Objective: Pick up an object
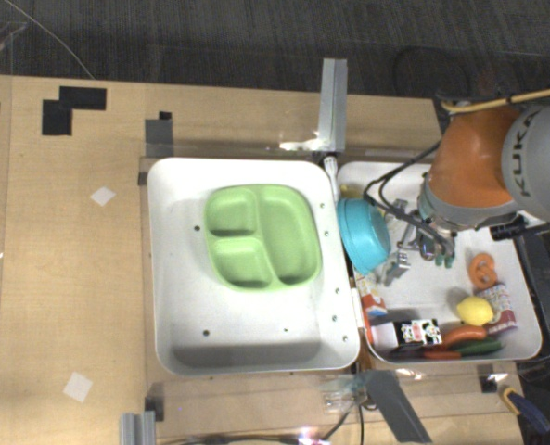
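White plastic made up both bins, and I took the blue bowl (363,233) as my mark, since it leaned on its side against the left wall of the right bin (525,349), just across the divider from the left bin (177,276) and its green divided plate (260,235). The arm (483,160) reached in from the right, and the gripper (406,251) hung low just beside the bowl's right rim; from where I stood its tip was a tangle of dark metal and cable, and I could not tell how it was set or whether it had anything. Nothing looked lifted. I judged it to be at the approach or grasp step, with the bowl the likeliest target. The next move seemed to call for a hold on the bowl's thin rim, then a straight lift. Room was tight there: the bowl was close to the bin wall, and small packets (375,306) lay just below it. Farther right of the bowl sat a yellow lemon (475,311), an orange ring (483,269) and a red and green cluster (462,339), with bare bin floor between them and the bowl.
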Available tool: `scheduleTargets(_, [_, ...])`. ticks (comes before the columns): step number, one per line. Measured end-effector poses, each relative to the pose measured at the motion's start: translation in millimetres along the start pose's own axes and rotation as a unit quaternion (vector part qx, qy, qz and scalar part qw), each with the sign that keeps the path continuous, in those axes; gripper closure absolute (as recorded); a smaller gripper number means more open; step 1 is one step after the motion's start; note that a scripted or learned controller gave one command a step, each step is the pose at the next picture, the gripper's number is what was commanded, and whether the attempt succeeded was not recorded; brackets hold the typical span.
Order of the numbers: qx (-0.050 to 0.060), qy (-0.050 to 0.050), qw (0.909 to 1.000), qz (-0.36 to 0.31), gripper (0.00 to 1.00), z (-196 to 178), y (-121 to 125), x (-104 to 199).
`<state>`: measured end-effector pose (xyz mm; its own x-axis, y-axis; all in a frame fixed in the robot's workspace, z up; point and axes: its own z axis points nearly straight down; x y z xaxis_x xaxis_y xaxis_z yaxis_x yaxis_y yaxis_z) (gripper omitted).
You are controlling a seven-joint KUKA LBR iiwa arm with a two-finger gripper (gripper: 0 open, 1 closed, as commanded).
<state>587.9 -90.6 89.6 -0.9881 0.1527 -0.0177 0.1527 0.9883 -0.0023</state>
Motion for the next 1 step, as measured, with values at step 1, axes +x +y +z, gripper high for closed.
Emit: scheduleTargets(1, [0.001, 0.000, 0.9994, 0.034, 0.00, -1.6, -5.3, 45.6])
